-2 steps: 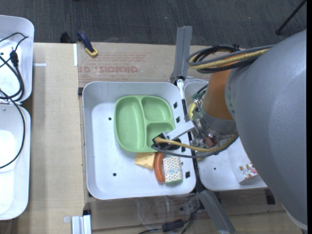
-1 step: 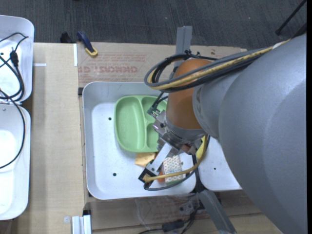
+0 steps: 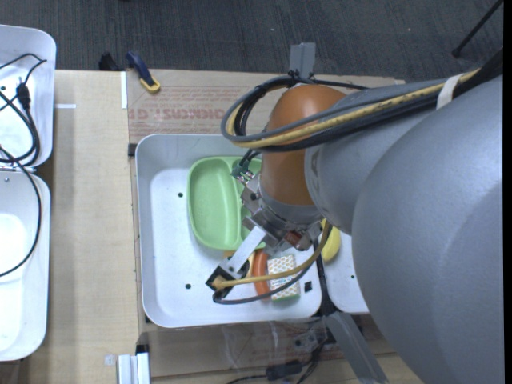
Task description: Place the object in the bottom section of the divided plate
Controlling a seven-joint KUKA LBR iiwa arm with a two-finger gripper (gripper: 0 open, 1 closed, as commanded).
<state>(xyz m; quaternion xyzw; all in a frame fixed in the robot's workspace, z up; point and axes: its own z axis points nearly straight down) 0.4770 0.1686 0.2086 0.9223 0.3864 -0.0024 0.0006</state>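
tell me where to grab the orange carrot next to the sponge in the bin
Grip the carrot across its narrow width, near the middle, coming straight down from above. It lies flat and long on the floor of the bin, so its thin sides look like the only good pinch. The sponge lies close along one long side, so there is probably little room there.

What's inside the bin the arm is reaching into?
A green divided plate, an orange-red object, a checkered block and a yellow item. The arm covers the plate's right part and the bin's right side; what lies under it cannot be seen.
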